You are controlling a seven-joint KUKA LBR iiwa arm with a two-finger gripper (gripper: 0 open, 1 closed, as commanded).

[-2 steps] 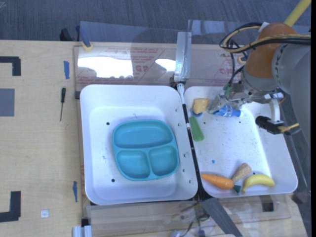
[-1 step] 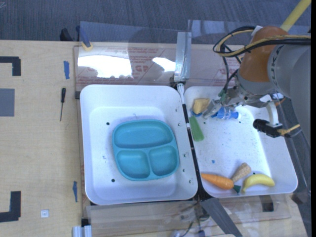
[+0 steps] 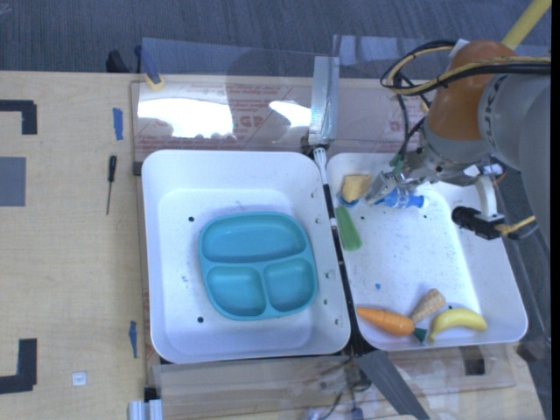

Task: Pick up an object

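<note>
So far nothing is lifted: the gripper (image 3: 385, 191) hangs low in the right bin (image 3: 512, 309), just beside the yellowish chunk (image 3: 354, 186). Whether its tool is parted or pinching anything, I cannot tell.

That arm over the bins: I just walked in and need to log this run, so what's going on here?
The arm reaches in from the right, its hand low in the right bin near that bin's far-left corner, close to a yellow piece and a green piece. Whether it grips anything can't be told. A carrot and banana lie at the near edge. The left bin holds a blue tray.
</note>
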